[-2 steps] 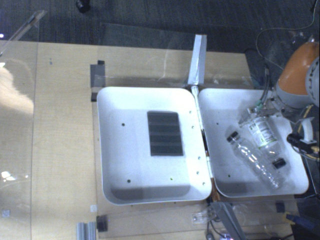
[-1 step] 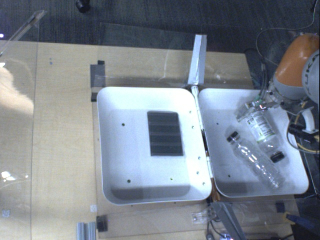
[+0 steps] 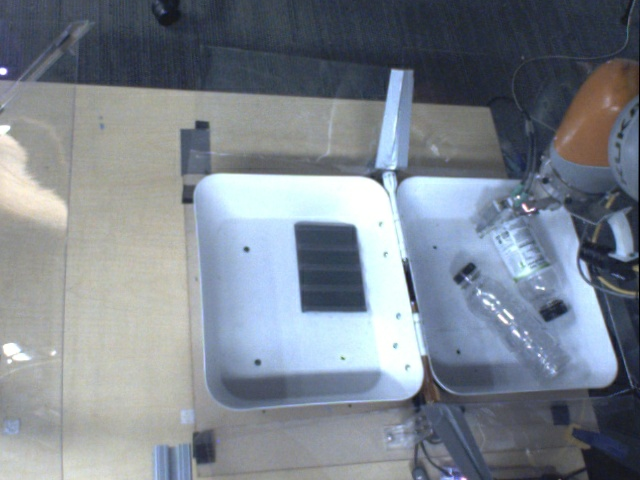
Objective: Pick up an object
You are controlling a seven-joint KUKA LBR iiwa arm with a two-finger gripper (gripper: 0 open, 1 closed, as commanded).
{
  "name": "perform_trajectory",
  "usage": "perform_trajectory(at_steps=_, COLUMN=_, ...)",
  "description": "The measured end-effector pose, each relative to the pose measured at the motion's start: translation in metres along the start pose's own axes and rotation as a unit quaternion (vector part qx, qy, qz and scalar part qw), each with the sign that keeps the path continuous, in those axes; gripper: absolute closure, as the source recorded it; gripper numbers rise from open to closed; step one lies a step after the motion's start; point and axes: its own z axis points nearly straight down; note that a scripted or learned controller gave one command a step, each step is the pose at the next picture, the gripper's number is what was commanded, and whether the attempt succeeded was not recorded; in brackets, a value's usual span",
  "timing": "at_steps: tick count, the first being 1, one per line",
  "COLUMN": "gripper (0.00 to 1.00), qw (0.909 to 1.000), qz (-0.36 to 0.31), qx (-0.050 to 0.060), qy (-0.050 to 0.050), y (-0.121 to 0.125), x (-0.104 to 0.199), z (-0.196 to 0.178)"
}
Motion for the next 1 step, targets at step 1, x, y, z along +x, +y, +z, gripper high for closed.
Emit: perform_trajectory(at_steps=1, gripper=1.00, qw=0.9962, qz=-0.087, qx=0.002, qy=0.003, y=0.0402, x=0.0665, z=-0.0938)
